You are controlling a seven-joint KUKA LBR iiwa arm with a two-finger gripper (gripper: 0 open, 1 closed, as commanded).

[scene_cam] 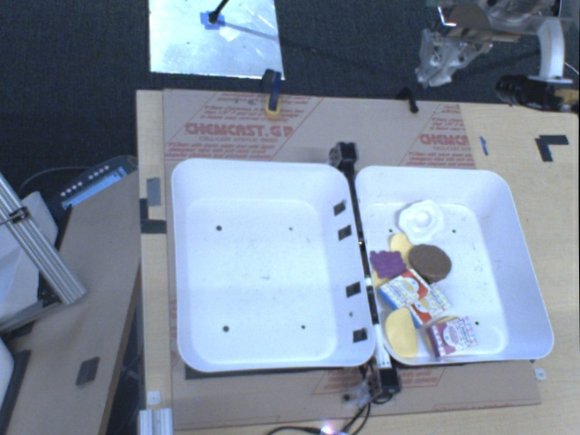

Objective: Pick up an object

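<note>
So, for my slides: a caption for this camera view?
Gripper raised beyond two bins, toy food piled in the right bin.

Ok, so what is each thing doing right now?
Gripper: up high above the bench's far edge, nothing seen in it.
Fried egg toy: lying flat in the right bin.
Brown round cookie: lying flat.
Purple piece: lying by the cookie.
Small carton: on its side.
Red packet: lying near the bin's front.
</note>
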